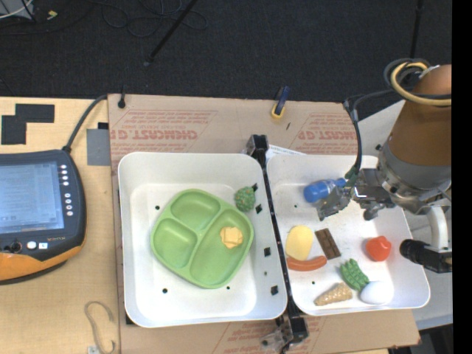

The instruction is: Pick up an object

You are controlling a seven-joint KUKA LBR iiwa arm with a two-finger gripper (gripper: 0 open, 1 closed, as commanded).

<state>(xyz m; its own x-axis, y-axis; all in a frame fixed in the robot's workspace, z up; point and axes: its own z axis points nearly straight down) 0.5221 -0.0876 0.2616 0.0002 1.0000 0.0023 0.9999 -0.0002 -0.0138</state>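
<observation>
Two white bins sit side by side on the bench. The left bin (140, 301) carries a green divided plate (188, 234) with a small yellow piece (231, 237) in one compartment and a green lump (245, 197) at the plate's two o'clock.

The right bin (413, 301) holds the pickable clutter: a blue object (318, 191), a yellow lemon-like piece (299, 242), a brown bar (327, 243), a red sausage (306, 263), a red tomato-like piece (378, 248), a green leafy piece (354, 273), a white egg (375, 293) and a tan cone (333, 294).

The arm hangs over the right bin's far right part, and its gripper (341, 200) points toward nine o'clock. No object sits between its fingers; how far apart they stand cannot be judged at this slant.

The relation that matters is this: the blue object lies just beside the gripper, at its ten o'clock, seemingly almost touching, which makes it the likeliest target. The brown bar lies at about seven o'clock, a little farther off, its long axis running from eleven to five o'clock. The tomato-like piece sits at the gripper's four o'clock, under the wrist.
</observation>
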